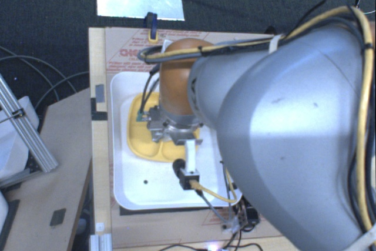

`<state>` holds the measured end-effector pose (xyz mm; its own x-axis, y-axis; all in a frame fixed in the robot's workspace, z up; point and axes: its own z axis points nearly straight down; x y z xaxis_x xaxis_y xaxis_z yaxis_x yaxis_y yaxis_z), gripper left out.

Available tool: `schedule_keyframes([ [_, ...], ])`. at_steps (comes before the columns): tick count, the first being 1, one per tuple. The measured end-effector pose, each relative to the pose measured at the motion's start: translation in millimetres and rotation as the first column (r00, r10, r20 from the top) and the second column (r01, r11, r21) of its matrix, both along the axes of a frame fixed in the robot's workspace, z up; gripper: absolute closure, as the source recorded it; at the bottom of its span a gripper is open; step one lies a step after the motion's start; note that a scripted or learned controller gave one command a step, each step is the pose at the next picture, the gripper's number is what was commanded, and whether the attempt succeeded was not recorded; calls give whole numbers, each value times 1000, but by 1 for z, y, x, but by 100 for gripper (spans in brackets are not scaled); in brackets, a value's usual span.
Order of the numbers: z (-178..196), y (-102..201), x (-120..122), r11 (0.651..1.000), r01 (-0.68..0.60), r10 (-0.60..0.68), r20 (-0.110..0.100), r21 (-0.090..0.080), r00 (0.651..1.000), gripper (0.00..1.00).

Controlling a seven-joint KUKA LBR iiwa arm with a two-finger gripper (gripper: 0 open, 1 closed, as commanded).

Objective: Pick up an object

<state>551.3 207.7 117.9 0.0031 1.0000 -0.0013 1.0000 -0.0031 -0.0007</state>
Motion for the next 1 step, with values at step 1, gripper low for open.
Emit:
schedule_keyframes([
  [1, 85, -63, -7, 1000, 2, -2, 8, 1, 1000, 100],
])
